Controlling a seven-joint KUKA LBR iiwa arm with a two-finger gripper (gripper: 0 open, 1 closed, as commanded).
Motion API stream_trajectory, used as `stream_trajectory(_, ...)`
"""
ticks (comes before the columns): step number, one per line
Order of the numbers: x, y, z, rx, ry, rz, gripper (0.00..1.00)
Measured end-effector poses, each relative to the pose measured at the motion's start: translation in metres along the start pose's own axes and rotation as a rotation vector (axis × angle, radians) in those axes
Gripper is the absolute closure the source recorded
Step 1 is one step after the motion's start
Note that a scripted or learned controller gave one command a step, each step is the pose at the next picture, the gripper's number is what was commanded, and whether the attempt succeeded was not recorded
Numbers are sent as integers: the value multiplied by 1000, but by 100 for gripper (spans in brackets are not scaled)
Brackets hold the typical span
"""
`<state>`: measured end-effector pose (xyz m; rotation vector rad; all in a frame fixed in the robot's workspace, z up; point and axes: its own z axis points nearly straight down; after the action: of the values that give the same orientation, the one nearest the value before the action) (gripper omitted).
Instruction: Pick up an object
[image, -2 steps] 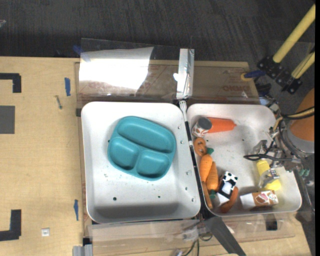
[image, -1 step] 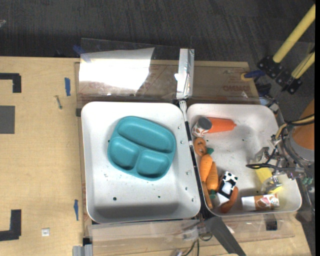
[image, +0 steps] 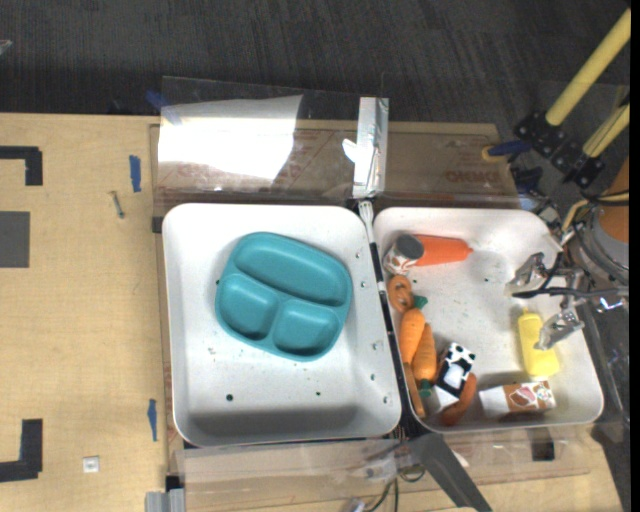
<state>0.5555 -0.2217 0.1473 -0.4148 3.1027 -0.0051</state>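
The right white bin (image: 490, 225) holds several toys. A large orange carrot (image: 442, 250) lies at its back left, and smaller carrots (image: 417, 343) run along the left wall. A black-and-white toy (image: 457, 367) sits near the front, a yellow block (image: 536, 348) at the right, and a small brown-and-white carton (image: 528, 397) at the front right. My gripper (image: 541, 303) reaches in from the right and hangs over the bin's right side, just behind the yellow block. Its metal fingers (image: 527, 272) stand open with nothing between them. The lower finger overlaps the block's top edge.
The left white bin (image: 190, 380) holds a teal divided plate (image: 283, 293). A clear plastic sheet and a taped divider (image: 370, 150) stand behind the bins. Yellow poles (image: 590, 65) and cables crowd the far right. Wooden bench surface lies to the left.
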Motion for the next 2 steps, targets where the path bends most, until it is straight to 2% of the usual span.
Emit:
stream_trajectory(1, 37, 12, 53, -6, 3, 61, 0)
stream_trajectory(2, 0, 0, 5, -1, 0, -178, 0)
